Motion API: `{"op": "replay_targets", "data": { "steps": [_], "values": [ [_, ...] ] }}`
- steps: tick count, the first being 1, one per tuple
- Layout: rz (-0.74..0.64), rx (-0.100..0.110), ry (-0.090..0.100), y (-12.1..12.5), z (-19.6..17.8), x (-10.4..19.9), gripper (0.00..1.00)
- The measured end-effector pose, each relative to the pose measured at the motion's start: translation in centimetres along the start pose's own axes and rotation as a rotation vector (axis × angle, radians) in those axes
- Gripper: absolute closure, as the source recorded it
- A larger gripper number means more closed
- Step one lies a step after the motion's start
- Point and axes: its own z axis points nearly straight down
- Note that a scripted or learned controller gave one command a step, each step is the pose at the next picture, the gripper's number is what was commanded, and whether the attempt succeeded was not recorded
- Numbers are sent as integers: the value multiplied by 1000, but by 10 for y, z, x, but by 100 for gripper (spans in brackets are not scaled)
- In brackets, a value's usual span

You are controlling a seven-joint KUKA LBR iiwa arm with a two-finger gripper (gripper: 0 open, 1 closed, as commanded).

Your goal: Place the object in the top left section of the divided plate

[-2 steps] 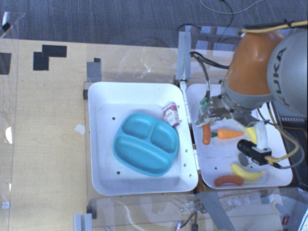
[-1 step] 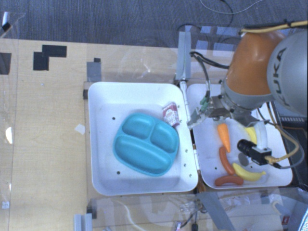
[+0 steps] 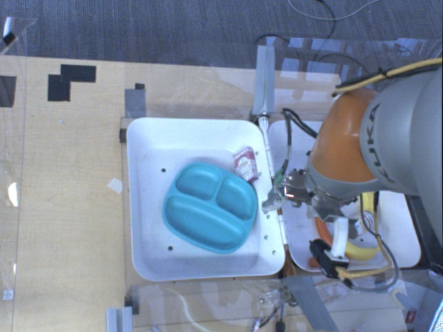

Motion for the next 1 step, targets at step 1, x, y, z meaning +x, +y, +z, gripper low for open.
{"op": "replay_targets", "data": {
  "steps": [1],
  "values": [
    [-2,-4,1,2,-11,0,100]
  ]
}}
